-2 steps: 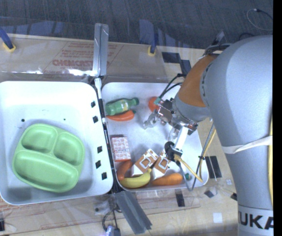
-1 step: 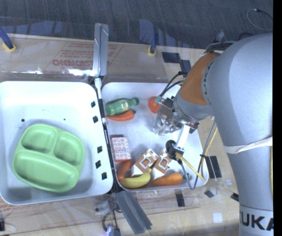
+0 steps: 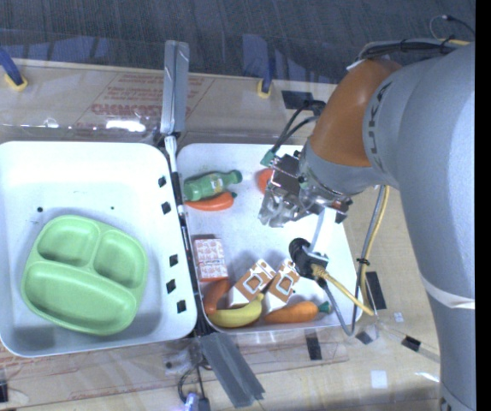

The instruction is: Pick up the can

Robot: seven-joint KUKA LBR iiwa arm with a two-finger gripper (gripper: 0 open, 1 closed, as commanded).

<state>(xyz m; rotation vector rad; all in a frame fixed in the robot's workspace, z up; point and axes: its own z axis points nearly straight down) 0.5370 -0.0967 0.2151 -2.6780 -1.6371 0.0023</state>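
Can: most likely the small red-and-white labelled item (image 3: 210, 258) lying on its side against the left wall of the right bin (image 3: 247, 154), about halfway along; the label is too blurred to be sure.
Gripper: the gripper (image 3: 275, 210) hangs over the middle of the right bin, nearer the far edge, well apart from the can.
Claw state: cannot tell from this view; nothing can be seen held in it.
Step in hand: bringing the gripper over the can.
Doing it well: travel toward the left wall and a little toward the near edge, then line the claw across the can's short width before descending. The wall leaves little room on that side, so come straight down. Stay off the cartons and banana crowding the near edge.
Risk: a can on its side may roll away.
Count, bins: two.
Count, left bin: one green plate (image 3: 85, 272).
Count, right bin: one can, one green bottle (image 3: 211, 182), one banana (image 3: 237, 315), one carrot (image 3: 292, 312), two cartons (image 3: 267, 281).
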